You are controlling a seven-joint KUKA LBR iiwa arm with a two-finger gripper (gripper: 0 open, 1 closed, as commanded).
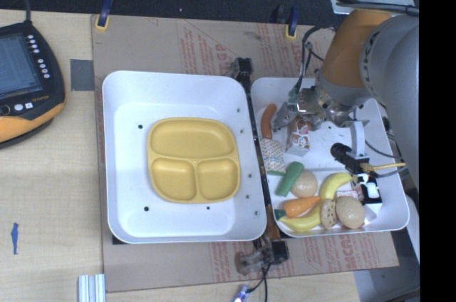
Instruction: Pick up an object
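My gripper [301, 118] hangs over the far left part of the right bin [385, 222]. Its tip is right at a small red and white packet [300, 138], and the view does not settle whether the packet is gripped. A red sausage [267, 120] lies just left of the gripper. Below it are a patterned cracker [272, 151], a green vegetable [288, 179] and a pale round item [305, 184]. Along the near wall lie a carrot [301, 206], two bananas [333, 184] [299, 224], a biscuit [328, 214] and a brown potato [349, 211].
The left bin [121, 151] holds a yellow divided tray [193, 159] at its middle. A handheld pendant [25, 83] rests on the bench at far left. The grey arm with its orange band [356, 44] covers the right bin's far right corner.
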